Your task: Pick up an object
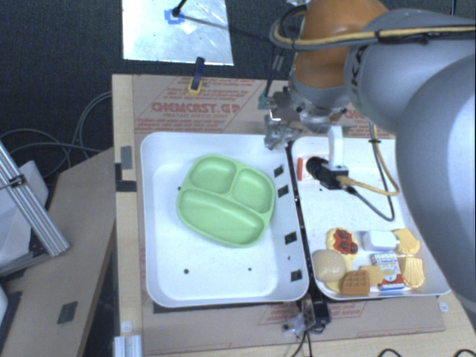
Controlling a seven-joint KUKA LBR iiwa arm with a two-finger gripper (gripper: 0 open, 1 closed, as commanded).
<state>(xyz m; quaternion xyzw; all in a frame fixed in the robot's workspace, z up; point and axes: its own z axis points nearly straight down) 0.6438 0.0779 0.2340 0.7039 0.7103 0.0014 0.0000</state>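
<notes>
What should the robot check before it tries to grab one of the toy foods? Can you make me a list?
1. Toys there to pick: ok. The toys sit in the near corner of the right bin.
2. Gripper above a toy: not ok. The gripper hangs at the far end, by the wall between the bins.
3. Room around one toy: not ok. They lie packed together, touching.
4. Plate out of the way: ok. The plate lies in the left bin.
5. Which toy is easiest to lift: cannot tell; they are too small to judge.
</notes>
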